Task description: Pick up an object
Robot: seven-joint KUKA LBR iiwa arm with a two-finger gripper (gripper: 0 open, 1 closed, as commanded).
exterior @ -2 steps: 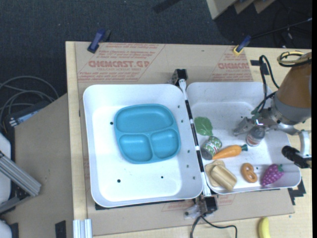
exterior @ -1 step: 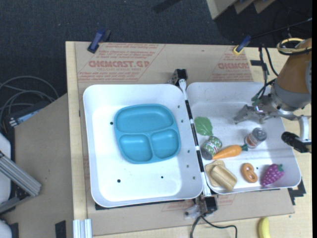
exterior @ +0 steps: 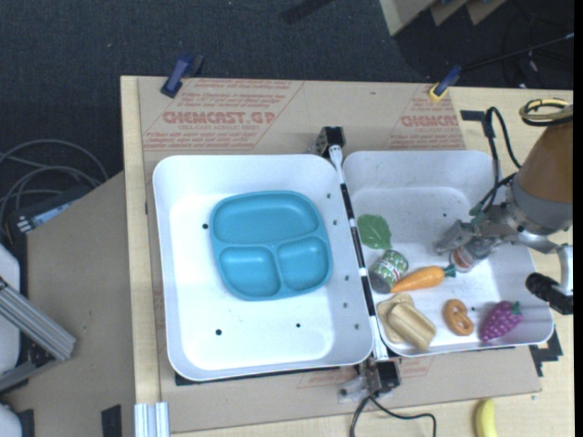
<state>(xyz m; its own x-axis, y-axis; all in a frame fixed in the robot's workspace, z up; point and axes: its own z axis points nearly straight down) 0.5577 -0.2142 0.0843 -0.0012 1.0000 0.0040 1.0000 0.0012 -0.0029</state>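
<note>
My gripper (exterior: 461,247) hangs low over the middle of the right bin (exterior: 414,176), reaching in from the right under the orange-banded wrist. Just left of and below it lies an orange carrot (exterior: 421,279) whose green end almost touches the gripper tip. Further left are a green leaf (exterior: 373,231) and a small green-labelled can (exterior: 390,268). Along the bin's front lie a tan bread roll (exterior: 407,323), a brown pretzel (exterior: 458,317) and a purple bunch of grapes (exterior: 500,320). I see nothing lifted off the bin floor.
A blue three-compartment plate (exterior: 271,244) sits in the left bin (exterior: 182,271). The divider (exterior: 351,235) between the bins runs just left of the leaf. Cables (exterior: 496,144) trail behind the arm at the right. A yellow object (exterior: 485,419) lies on the bench front.
</note>
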